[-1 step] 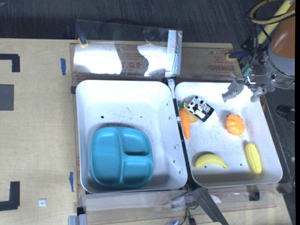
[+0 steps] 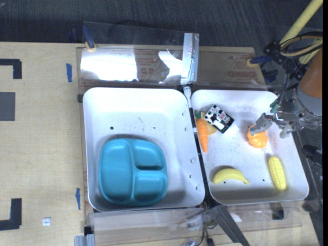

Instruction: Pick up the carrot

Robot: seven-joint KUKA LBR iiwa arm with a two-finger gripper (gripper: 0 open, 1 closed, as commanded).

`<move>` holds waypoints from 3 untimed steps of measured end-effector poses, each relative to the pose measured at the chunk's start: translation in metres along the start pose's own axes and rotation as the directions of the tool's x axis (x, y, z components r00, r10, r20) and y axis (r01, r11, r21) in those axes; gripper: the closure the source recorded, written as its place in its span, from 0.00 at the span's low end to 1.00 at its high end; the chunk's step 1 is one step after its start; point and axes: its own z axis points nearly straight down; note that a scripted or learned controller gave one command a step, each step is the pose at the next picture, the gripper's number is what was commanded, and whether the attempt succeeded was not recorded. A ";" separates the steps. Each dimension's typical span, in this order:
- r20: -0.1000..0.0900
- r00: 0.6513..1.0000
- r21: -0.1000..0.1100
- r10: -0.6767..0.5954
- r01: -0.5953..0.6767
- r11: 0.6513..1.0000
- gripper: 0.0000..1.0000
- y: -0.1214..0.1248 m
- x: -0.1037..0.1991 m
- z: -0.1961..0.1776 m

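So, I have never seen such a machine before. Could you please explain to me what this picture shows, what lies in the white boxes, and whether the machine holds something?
This is one picture from a camera fixed above a bench, looking down at a slant. The grey machine at the right edge is a robot arm; its gripper, a two-finger claw, hangs over the right bin.

In that bin lie a carrot along the left wall, a black and white toy beside its top end, a small orange fruit, a banana and a corn cob. The left bin holds a blue divided plate.

The arm should pick up the carrot, but its gripper sits close to the orange fruit, well apart from the carrot. I cannot tell whether it grips anything.
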 end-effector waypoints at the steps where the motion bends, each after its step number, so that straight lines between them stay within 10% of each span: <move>1: -0.009 0.980 0.002 0.197 -0.197 0.980 0.00 0.023 -0.032 0.079; 2: -0.019 0.992 -0.009 0.128 -0.128 0.992 0.00 0.013 -0.029 0.102; 3: -0.014 0.992 -0.013 0.129 -0.129 0.992 1.00 0.013 -0.030 0.092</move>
